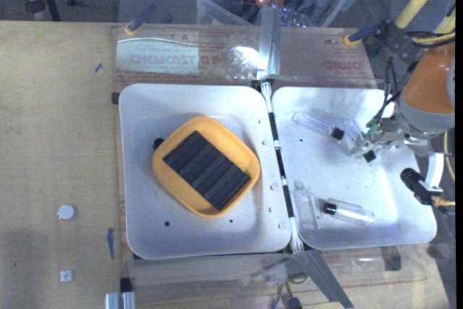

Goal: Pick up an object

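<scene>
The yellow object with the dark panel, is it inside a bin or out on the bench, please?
Inside: the yellow object lies flat on the left bin floor, within its rim.

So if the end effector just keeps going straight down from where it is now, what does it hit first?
Most likely the bare floor of the right white bin, or the small black-tipped clear piece just left of the end effector. Depth is hard to judge from this slanted view, so treat that as a guess.
</scene>
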Controlling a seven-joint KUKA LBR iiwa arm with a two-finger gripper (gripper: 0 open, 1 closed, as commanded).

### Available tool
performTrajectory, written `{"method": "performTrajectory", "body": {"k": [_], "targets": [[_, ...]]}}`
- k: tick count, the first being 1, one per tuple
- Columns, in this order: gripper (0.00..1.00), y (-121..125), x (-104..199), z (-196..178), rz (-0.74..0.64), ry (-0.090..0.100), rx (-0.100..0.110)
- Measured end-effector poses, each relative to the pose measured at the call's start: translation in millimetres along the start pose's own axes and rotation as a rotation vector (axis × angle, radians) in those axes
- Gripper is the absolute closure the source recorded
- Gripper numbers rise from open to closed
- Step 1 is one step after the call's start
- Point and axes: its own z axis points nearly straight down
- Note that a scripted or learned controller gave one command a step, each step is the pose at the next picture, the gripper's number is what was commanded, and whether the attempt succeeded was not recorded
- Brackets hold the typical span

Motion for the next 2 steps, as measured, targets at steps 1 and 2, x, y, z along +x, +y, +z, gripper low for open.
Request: {"method": "performTrajectory", "body": {"k": [1, 2], "targets": [[1.0, 72.6, 92.9, -150.3, 0.003, 0.003, 0.008], [1.0, 93.0, 133.2, -126.2, 0.031, 0.004, 0.01]]}}
